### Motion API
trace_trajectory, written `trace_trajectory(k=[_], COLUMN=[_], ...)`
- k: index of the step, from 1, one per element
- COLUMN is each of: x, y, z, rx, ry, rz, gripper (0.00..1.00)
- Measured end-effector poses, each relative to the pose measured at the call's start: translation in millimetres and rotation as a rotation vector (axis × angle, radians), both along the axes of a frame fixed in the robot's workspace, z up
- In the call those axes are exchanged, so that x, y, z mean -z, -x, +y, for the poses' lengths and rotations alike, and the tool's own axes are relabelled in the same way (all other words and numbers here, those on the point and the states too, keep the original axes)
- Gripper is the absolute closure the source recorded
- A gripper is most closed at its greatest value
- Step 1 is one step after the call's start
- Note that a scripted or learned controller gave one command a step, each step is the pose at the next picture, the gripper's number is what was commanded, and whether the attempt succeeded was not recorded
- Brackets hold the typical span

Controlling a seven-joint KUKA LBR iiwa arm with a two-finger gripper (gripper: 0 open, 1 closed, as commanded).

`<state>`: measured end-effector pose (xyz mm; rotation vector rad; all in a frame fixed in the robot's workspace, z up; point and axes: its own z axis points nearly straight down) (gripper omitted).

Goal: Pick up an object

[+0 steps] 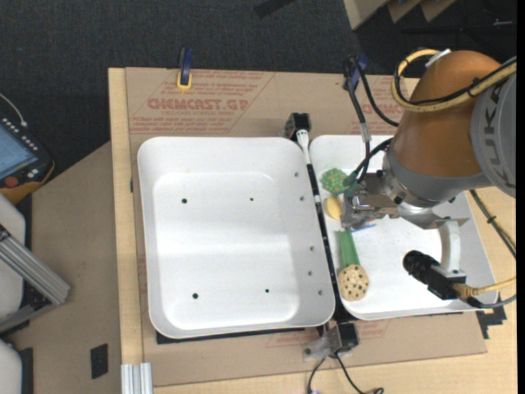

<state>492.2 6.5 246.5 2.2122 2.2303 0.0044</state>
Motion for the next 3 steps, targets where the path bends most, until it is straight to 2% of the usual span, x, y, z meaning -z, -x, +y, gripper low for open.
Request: trace_trajectory(k=[1,2,3], x=[38,15,8], y=[15,-38,-72], z=[-80,1,12], rx=[0.016,0.002,0.006], ry=[0.003,0.002,0.002], rz=[0.008,-0.003,-0.002], gripper=[1.0,1.0,1.0])
